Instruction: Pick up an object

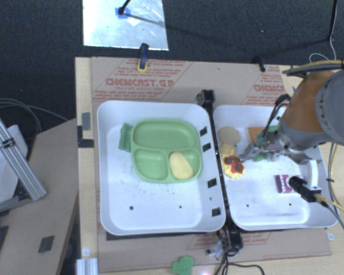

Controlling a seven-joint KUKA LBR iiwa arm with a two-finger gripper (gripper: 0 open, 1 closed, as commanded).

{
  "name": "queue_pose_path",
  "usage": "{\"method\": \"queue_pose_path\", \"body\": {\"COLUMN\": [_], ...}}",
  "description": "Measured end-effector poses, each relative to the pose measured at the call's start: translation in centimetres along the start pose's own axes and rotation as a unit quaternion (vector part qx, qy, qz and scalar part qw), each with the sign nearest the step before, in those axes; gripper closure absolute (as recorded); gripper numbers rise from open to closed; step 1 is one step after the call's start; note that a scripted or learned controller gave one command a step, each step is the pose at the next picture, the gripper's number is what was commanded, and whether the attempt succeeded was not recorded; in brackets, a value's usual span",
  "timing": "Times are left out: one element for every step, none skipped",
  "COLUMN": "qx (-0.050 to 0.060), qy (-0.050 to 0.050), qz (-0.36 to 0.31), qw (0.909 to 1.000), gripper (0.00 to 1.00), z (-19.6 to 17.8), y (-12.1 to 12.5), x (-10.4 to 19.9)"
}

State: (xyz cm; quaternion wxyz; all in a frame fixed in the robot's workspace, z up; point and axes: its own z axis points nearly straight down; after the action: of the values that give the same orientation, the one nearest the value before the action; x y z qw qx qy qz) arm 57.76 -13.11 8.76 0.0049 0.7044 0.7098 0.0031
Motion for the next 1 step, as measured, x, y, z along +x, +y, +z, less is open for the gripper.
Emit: {"method": "queue_pose_path", "body": {"qx": [0.006], "qy": [0.002], "qz": [0.004], "qw": [1.0000], "gripper": [0.00], "z": [-1.65], "y": [-7.67], "x": [2.37]}}
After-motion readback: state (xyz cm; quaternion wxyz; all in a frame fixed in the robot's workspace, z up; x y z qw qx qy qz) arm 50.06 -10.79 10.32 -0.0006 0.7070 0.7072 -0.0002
